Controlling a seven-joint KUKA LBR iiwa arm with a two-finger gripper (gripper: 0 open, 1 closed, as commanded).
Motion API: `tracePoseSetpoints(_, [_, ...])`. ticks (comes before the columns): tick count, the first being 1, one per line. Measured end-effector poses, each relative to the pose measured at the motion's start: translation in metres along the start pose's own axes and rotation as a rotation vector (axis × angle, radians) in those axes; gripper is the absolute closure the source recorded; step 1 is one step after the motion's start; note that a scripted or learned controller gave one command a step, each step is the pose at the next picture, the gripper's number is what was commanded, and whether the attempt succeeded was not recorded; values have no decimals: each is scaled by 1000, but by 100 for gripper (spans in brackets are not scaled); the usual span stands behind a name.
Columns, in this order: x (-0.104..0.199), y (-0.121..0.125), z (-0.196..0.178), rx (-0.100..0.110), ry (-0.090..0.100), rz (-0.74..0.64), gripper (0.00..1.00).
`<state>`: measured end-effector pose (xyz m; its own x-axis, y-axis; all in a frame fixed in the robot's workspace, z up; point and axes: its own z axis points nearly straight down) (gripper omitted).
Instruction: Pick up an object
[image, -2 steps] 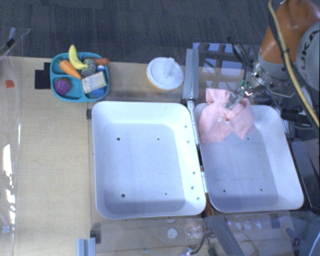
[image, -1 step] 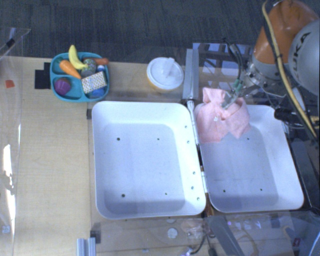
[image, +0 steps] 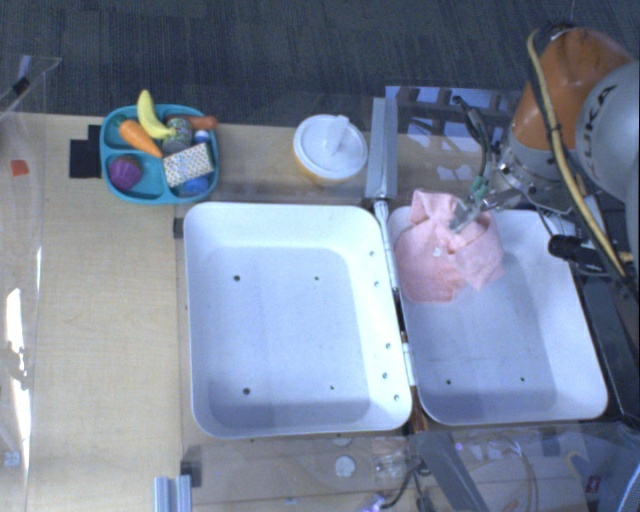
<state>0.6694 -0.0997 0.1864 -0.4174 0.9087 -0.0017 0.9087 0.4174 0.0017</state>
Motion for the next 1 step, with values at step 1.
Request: tracePoseSetpoints(1, [64, 29, 3, 0, 2, 36, 100])
